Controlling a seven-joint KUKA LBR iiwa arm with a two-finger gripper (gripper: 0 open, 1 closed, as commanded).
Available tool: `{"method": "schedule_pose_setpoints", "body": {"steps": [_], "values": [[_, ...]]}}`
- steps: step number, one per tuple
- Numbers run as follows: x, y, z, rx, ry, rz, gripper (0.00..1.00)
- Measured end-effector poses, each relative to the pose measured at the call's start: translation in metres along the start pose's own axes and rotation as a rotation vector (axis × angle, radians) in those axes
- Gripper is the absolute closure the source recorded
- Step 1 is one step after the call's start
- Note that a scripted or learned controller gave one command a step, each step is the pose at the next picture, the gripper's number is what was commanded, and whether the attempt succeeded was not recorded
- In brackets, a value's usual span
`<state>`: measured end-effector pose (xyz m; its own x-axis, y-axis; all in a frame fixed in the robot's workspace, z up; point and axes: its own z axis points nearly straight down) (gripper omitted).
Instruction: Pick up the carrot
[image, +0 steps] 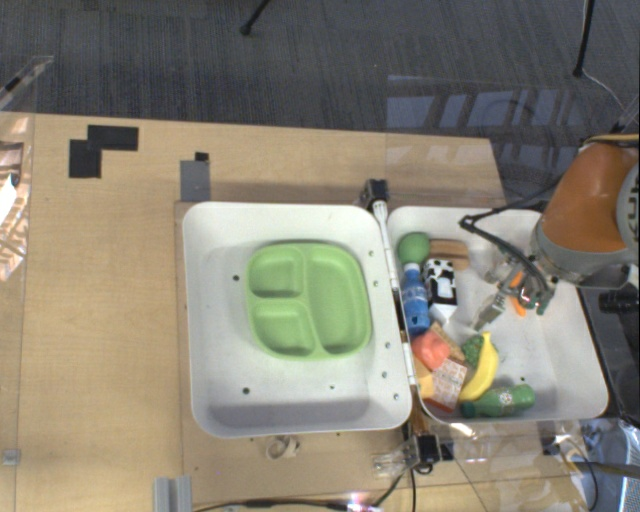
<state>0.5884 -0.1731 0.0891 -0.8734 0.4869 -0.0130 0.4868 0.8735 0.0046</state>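
Claw (520, 293) raised over right bin (575, 385), grasping carrot (518, 291); banana (484, 366) at its 7 o'clock.

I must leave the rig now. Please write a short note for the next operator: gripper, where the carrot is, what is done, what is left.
Gripper: above the middle of the right white bin, with a small orange carrot close by its tip. The view is too small to tell whether the carrot is gripped.
Other things: yellow banana, green bottle, blue bottle and green ball lie along the right bin's left side. The green divided plate sits in the left white bin.
Done: arm is at the carrot.
Left: confirm the grasp, then lift.
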Motion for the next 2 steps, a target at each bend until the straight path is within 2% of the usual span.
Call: {"method": "schedule_pose_setpoints", "body": {"steps": [1,2], "values": [[-0.022,0.02,0.001,0.0,0.0,0.232,0.0],[0.016,0.008,-0.001,-0.001,-0.001,0.215,0.0]]}}
